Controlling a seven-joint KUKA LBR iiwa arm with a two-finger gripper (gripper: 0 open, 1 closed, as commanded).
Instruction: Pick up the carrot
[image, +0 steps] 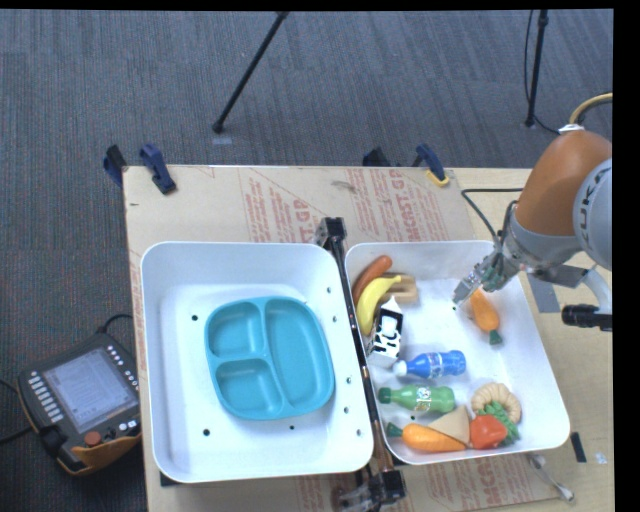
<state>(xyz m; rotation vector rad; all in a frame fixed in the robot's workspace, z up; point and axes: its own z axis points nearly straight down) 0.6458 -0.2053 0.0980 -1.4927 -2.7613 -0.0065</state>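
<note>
- Closest to the camera, along the near rim of the right bin (556, 415), lie a long orange vegetable with a green end (432, 438), a pale wedge (456, 425) and a red piece (488, 431), with a ring-shaped bread piece (497, 399) just behind them.
- Further in are a green bottle (421, 398), a blue bottle (434, 364), a black-and-white carton (388, 333), a banana (374, 298) and a sausage (371, 274).
- In the left bin (160, 300) sits a blue divided plate (268, 356); both bins rest on the table (260, 200).
- By my reading the carrot (484, 311) is the short orange piece toward the right bin's far right side, lying on the bin floor apart from the other toys; the orange vegetable at the near rim is a possible second carrot.
- It is stubby and bright orange, lying at a slant with a small green stalk at its nearer end; it looks smooth and rounded, so it may slip or roll under a poor pinch.
- The gripper (472, 285) is low in the bin, its tip just beside the carrot's far end, perhaps touching it.
- Whether the jaws are spread or pressed together I cannot tell at this size, and nothing is plainly seen between them.
- The step in hand looks like the approach to the grasp, with the lift not yet done.
- The next move calls for centring over the carrot's body, straddling it across its narrow width, closing, then lifting straight up.
</note>
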